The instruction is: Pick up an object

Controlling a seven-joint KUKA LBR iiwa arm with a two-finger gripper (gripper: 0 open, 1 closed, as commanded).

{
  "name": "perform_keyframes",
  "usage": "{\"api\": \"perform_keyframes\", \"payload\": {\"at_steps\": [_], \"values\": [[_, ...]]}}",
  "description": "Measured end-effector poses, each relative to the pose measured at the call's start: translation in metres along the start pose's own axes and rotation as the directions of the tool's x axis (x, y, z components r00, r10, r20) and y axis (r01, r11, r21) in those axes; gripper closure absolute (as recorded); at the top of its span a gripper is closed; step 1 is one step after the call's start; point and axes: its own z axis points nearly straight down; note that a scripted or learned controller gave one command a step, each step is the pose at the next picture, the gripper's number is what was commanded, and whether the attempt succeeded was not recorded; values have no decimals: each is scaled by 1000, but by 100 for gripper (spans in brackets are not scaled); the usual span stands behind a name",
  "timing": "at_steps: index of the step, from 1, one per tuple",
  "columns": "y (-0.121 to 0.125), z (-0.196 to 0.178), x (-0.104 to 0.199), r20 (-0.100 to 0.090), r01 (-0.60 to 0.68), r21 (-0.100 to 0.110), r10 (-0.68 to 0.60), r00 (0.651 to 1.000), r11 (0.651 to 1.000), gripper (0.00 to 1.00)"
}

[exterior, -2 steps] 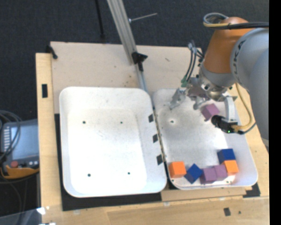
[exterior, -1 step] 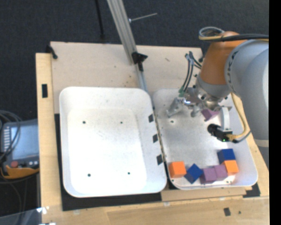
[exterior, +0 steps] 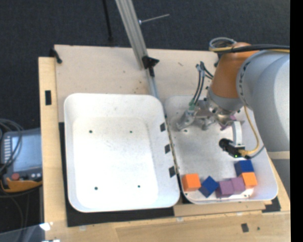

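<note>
Small blocks sat clustered along the right bin's [exterior: 192, 150] near edge. Orange cube [exterior: 191, 181], blue cube [exterior: 209, 186], purple blocks [exterior: 231, 187], another orange [exterior: 249, 179] and blue [exterior: 244, 167].

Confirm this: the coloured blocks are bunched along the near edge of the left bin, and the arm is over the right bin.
Not quite. The camera view shows the coloured blocks bunched along the near edge of the right bin, not the left bin. The arm is indeed over the right bin.
</note>
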Motion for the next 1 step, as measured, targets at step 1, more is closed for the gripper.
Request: {"api": "perform_keyframes", "payload": {"at_steps": [1], "values": [[2,-14,-1,-1,-5,-6,5,1000,1000,100]]}}
